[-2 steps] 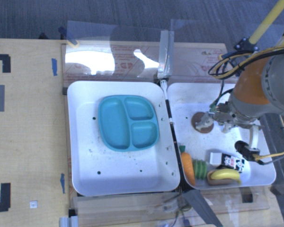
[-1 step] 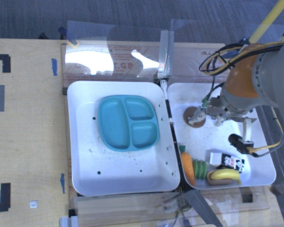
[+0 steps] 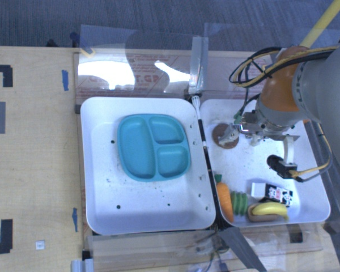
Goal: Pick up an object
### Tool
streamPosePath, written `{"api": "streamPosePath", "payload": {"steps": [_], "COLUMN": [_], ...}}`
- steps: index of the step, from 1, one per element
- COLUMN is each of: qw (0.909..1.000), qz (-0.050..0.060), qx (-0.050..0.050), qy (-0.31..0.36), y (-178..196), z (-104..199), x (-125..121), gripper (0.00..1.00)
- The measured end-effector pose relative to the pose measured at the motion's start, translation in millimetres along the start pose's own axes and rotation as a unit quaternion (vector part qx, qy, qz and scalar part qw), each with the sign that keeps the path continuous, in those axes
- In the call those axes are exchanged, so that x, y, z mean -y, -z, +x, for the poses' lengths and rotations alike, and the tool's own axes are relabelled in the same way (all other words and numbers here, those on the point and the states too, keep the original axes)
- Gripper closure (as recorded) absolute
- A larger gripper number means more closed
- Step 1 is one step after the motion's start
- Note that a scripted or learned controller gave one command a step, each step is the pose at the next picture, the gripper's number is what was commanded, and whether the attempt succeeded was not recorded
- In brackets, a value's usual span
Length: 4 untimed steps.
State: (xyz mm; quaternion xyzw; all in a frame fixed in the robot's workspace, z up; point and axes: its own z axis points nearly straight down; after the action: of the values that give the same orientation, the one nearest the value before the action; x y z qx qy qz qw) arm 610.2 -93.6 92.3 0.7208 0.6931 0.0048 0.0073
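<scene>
The right bin (image 3: 314, 200) holds the loose objects. A brown round piece (image 3: 225, 136) lies near its back left corner. Along the front wall lie an orange carrot (image 3: 224, 200), a green item (image 3: 239, 200), a yellow banana (image 3: 268, 209) and a small white and black box (image 3: 275, 193). My gripper (image 3: 256, 130) hangs over the back of this bin, just right of the brown piece, under the orange-banded wrist (image 3: 279, 92). I see nothing held by it.
The left bin (image 3: 102, 203) carries a teal divided plate (image 3: 154, 146). A black part on a yellow cable (image 3: 281, 167) hangs from the arm over the middle of the right bin. A clear panel (image 3: 136, 67) stands behind the bins.
</scene>
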Motion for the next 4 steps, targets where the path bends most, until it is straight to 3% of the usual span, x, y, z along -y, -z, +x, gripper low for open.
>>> {"api": "streamPosePath", "payload": {"steps": [2, 3, 4], "qw": [0.9998, 0.9992, 0.9983], "qz": [0.001, 0.002, 0.003], "qx": [-0.001, -0.001, -0.001], "qy": [0.022, 0.041, 0.058], "y": [0.0, 98.7, 1.3], "z": [1.8, 10.8, -5.9], "x": [-43.3, -28.6, -43.0], "gripper": [0.0, 0.0, 0.0]}}
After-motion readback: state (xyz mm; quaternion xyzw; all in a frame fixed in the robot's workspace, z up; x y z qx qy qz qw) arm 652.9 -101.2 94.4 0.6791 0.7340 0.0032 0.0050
